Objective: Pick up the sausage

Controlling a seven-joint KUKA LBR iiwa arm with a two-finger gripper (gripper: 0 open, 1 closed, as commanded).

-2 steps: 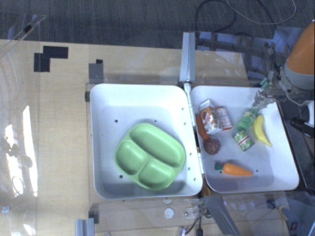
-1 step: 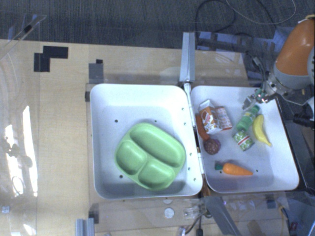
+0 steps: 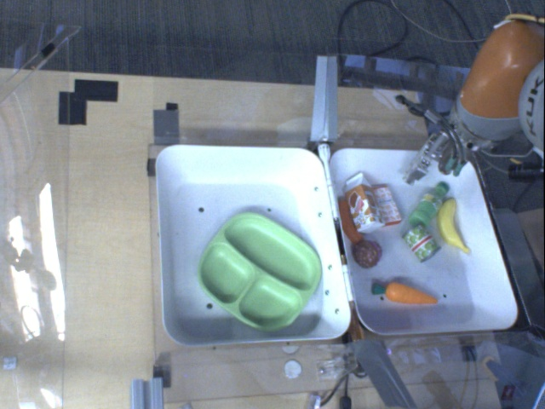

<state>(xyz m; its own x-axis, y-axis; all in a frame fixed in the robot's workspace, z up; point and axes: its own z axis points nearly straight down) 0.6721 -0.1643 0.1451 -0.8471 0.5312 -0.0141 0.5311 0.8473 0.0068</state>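
Two shallow white bins are seen side by side on the bench [image 3: 102, 228]. Nearest the front edge of the right bin [image 3: 485, 309], an orange toy carrot [image 3: 407, 293] with a green top is laid roughly parallel to that edge, left of centre. Just behind it, a small dark round item [image 3: 367, 253] is seen close to the bin's left wall; what it is cannot be told. The sausage [image 3: 347, 217], reddish-brown and elongated, is found against the left wall of the right bin, partly covered by a small juice carton [image 3: 372, 204] lying tilted on its side and touching it. Right of centre, a green bottle [image 3: 424, 222] is laid on its side, with a yellow banana [image 3: 450, 225] just beside it toward the right wall. In the left bin [image 3: 179, 186], a green divided plate [image 3: 260, 269] with three compartments is set toward the front right corner, tilted; nothing is seen in its compartments. At the far right corner of the right bin, the gripper [image 3: 436, 162] is held above the bin floor, well apart from the sausage; nothing is seen between its fingers, and how far the jaws are spread cannot be told. The grey arm's orange band [image 3: 502, 62] is seen behind it, beyond the bin's far edge.
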